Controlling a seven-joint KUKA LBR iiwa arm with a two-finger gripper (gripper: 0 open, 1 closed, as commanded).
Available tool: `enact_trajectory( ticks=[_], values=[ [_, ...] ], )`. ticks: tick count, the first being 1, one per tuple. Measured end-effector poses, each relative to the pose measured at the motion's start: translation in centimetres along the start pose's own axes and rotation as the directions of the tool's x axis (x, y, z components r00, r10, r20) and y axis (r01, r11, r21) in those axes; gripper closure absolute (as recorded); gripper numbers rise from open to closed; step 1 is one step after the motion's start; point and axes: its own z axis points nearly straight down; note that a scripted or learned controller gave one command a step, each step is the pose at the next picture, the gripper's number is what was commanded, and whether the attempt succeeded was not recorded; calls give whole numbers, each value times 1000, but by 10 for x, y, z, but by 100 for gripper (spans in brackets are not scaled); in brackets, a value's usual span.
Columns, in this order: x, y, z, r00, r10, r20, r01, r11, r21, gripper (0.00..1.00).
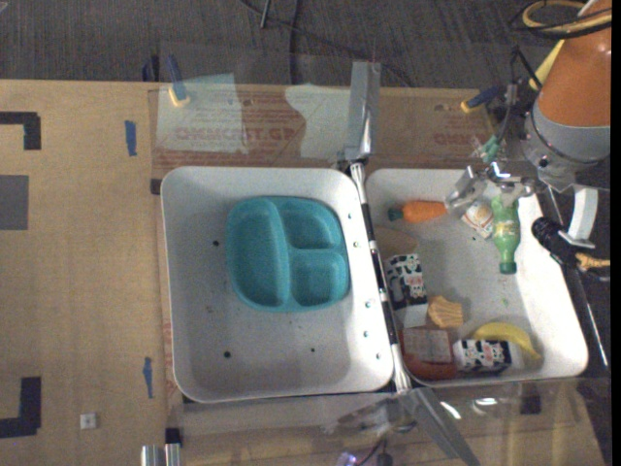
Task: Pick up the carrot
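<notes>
The carrot [425, 212] lies on its side near the far left corner of the right bin [555, 309], its green stem end pointing left toward the divider. My gripper [474, 191] hangs over the far part of that bin, just right of the carrot's orange tip and slightly above it. Nothing shows the carrot inside the gripper. The grey arm with its orange band comes in from the upper right.
A green bottle [505, 231] and a small white packet [478, 219] lie under the gripper. Nearer are a cow-patterned carton [405, 278], a tan biscuit [445, 311], a banana [508, 336] and a small carton [482, 355]. The left bin [194, 338] holds a teal divided plate [288, 252].
</notes>
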Motion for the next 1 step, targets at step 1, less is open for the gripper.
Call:
enact_trajectory(
  ticks=[1],
  values=[
    [-12,43,138,939,343,0,-343,939,0,0]
  ],
)
